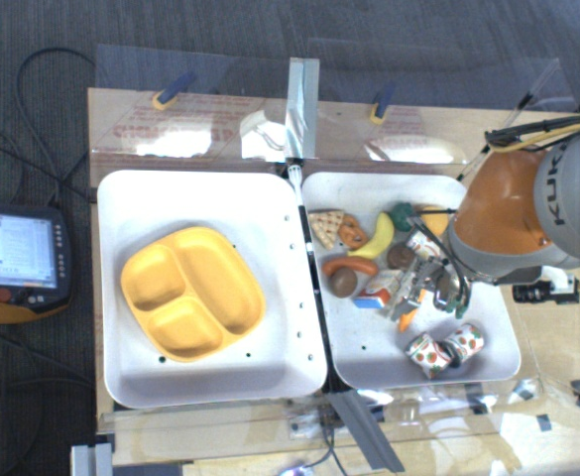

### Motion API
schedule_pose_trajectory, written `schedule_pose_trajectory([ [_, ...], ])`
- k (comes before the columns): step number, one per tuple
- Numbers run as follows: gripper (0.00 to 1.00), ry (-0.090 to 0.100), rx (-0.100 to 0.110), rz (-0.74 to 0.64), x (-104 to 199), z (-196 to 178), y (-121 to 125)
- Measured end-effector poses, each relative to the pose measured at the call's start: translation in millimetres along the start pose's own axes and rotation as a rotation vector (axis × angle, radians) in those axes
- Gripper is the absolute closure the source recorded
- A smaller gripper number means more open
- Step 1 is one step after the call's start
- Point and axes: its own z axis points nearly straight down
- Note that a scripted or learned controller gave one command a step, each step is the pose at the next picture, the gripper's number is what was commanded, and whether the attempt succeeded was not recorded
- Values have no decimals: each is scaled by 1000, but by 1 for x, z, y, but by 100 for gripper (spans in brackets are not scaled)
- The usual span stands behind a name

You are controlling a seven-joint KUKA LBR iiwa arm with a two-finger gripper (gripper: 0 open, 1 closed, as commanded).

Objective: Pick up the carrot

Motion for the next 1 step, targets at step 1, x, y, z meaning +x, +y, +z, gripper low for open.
schedule_pose_trajectory([
  [1,100,-4,4,19,8,-118,43],
])
